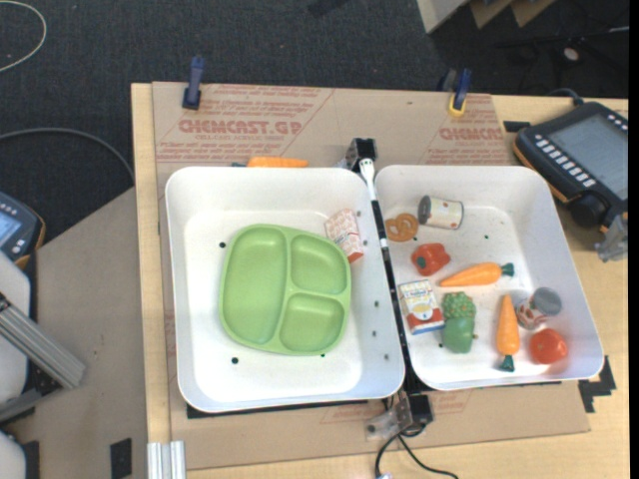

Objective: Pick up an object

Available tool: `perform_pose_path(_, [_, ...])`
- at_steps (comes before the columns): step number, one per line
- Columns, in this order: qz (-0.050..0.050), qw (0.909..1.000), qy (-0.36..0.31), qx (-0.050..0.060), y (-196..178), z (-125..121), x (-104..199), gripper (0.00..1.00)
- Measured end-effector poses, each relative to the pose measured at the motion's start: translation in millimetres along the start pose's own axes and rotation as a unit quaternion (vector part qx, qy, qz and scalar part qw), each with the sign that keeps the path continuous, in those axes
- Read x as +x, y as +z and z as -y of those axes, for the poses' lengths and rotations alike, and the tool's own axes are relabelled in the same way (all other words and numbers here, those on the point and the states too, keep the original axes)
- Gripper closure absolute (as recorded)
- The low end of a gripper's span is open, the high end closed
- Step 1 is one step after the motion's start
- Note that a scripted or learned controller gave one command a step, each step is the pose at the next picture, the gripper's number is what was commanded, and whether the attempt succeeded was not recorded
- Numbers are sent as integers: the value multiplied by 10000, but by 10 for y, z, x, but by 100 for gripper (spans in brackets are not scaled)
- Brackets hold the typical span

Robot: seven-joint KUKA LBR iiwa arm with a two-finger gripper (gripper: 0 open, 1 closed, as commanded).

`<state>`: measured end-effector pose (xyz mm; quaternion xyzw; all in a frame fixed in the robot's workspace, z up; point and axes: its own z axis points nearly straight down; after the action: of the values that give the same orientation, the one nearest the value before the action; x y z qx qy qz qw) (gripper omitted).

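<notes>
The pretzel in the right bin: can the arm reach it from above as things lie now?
Probably yes. The pretzel lies flat with nothing on top of it; the can and red pepper sit close by but apart. The bin wall beside it may crowd the gripper.

1. Both bins, the left bin (190,297) and the right bin (559,228), were plain white.
2. The divided plate (285,289) was pale green.
3. Two carrots (475,275) (507,329) were orange with green tops.
4. The pepper (430,258) and the tomato (548,346) were red.
5. The broccoli (459,319) was green.
6. The pretzel (402,228) was brown.
</notes>
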<state>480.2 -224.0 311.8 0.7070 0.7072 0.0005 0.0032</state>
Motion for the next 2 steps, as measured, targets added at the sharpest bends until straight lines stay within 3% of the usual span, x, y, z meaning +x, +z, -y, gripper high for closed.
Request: perform_pose_path(2, [22, 10000, -5, -34, -209, -16, -6, 100])
